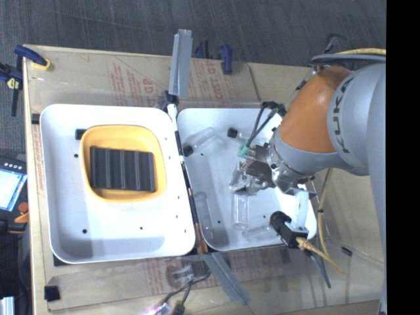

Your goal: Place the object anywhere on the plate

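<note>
A yellow plate [123,161] with a dark ribbed centre lies in the left bin [65,228]. In the right bin [216,235], a clear see-through object [241,212] lies near the front, just below my gripper [247,180]. A second clear object [206,139] lies toward the bin's back left. My gripper hangs low over the middle of the right bin, with the arm's orange band [315,113] above it. The wrist hides what is directly under the gripper.
A small black piece [231,133] sits near the right bin's back wall. Cables and a black connector [282,225] trail off the wrist over the bin's right front corner. A raised divider [184,176] separates the two bins.
</note>
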Robot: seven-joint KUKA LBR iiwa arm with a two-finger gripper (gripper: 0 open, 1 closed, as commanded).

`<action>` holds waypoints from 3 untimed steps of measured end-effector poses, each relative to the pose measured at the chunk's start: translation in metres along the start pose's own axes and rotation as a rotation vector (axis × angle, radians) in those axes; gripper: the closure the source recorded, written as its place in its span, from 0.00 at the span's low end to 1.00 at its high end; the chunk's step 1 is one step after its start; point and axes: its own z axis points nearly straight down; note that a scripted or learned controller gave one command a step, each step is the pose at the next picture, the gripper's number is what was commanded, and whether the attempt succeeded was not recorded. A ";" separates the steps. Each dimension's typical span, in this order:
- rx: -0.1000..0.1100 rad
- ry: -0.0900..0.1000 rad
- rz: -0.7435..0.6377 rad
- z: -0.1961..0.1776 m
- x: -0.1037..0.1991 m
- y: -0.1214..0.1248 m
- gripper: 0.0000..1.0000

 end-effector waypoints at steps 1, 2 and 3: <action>-0.009 -0.002 -0.153 -0.005 0.080 0.003 1.00; -0.010 -0.003 -0.381 0.008 0.114 0.047 1.00; -0.010 -0.003 -0.381 0.008 0.114 0.047 0.00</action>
